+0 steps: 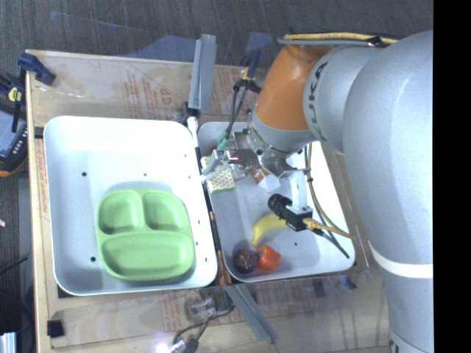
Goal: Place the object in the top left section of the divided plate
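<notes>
A green divided plate [146,234] lies in the left white bin [66,145], with two small sections at its top and one long section below. My gripper [224,162] hangs over the upper left corner of the right bin [331,259], close to the wall between the two bins. Just beneath it is a small pale green speckled object [220,182]; whether it is held or lying in the bin is unclear. A yellow banana [265,229], a dark round fruit [246,259] and a red-orange piece [268,256] lie in the lower part of the right bin.
The large grey arm with its orange band [291,87] covers the right bin's upper and right side. A black fitting with a yellow cable [291,213] hangs above the banana. Bare white bin floor surrounds the plate.
</notes>
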Robot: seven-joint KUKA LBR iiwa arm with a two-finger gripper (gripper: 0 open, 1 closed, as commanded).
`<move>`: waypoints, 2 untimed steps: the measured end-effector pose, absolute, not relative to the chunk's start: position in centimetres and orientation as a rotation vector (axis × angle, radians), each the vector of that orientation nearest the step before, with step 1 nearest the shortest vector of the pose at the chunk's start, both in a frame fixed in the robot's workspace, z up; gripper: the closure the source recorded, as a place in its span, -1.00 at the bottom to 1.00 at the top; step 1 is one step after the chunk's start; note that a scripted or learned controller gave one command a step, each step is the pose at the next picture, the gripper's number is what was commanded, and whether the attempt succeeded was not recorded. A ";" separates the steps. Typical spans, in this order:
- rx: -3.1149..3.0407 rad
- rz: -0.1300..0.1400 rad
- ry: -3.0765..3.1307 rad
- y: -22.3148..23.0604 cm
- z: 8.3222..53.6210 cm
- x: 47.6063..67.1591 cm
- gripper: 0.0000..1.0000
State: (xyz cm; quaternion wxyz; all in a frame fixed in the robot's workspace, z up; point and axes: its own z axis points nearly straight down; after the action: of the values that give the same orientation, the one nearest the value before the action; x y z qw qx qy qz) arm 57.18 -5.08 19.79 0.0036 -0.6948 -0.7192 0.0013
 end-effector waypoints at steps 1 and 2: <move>-2.180 0.008 -2.256 2.0 19.0 54.9 1.00; -2.052 0.007 -2.372 9.4 19.0 53.5 1.00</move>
State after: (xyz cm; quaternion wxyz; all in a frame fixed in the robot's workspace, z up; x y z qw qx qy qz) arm 53.48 9.44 19.05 0.0025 -0.6541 -0.7564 0.0021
